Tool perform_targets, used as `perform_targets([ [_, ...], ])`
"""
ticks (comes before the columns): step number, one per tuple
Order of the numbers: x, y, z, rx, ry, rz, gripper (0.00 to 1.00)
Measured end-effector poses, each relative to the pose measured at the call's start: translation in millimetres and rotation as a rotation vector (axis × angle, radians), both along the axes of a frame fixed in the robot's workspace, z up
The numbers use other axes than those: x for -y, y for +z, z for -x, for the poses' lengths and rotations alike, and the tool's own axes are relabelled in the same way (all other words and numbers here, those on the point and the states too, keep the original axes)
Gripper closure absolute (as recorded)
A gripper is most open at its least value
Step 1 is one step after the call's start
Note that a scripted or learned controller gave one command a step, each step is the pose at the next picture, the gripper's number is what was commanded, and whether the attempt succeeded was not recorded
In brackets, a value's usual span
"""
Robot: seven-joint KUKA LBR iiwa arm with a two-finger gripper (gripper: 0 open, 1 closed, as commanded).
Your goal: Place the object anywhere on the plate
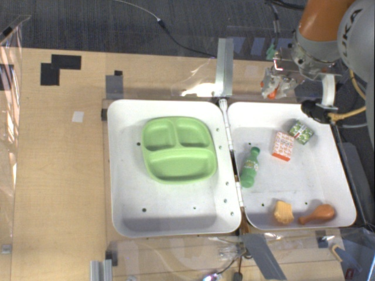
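A green three-compartment plate (pixel 178 149) lies in the left bin (pixel 126 209); nothing rests on it. The right bin (pixel 328 180) holds a green bottle (pixel 249 167) lying near its left wall, a red and white carton (pixel 283 146), a small green packet (pixel 301 132), a tan bread-like piece (pixel 283 212) and a brown drumstick (pixel 318 213). My gripper (pixel 275 86) hangs above the bench just behind the right bin's far edge, apart from every object. Nothing shows between its fingers.
A metal divider post (pixel 225 69) stands behind the seam between the bins. A black cable (pixel 176 37) runs across the dark floor at the back. The arm's orange band (pixel 325 7) and grey wrist sit at the top right.
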State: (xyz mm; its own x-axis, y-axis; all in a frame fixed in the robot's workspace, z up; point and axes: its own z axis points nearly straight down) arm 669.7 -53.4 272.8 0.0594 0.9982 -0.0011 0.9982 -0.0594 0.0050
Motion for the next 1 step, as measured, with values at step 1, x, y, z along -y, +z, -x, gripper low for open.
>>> perform_targets([
  [1, -66.4, -82.7, 11.8, -0.001, 0.144, -0.001, 1.00],
])
